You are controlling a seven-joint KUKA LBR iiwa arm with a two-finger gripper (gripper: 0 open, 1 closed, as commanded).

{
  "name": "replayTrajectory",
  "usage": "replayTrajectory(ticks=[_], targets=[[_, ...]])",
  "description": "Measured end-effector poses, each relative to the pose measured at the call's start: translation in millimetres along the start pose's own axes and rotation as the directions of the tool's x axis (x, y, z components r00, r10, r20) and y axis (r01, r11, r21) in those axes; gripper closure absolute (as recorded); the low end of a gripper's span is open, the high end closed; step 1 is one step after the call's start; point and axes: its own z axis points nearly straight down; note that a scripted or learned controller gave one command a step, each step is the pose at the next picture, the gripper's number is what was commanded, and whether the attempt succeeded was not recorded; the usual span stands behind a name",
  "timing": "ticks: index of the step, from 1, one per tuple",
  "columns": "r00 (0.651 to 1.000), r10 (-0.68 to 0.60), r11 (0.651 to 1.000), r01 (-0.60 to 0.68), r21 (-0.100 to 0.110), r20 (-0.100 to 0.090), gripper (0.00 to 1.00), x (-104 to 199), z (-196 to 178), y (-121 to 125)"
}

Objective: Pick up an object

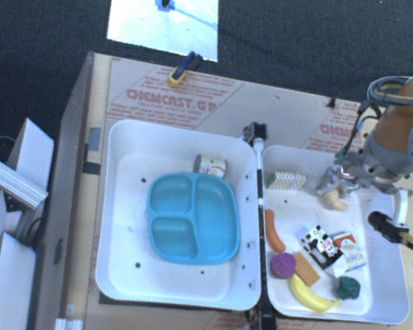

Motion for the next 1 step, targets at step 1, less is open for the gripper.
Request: replayTrajectory(ticks=[1], targets=[[1.000, -0.006, 0.999, 0.006, -0.036, -0.001, 1.00, 78.3, -46.0, -35.7]])
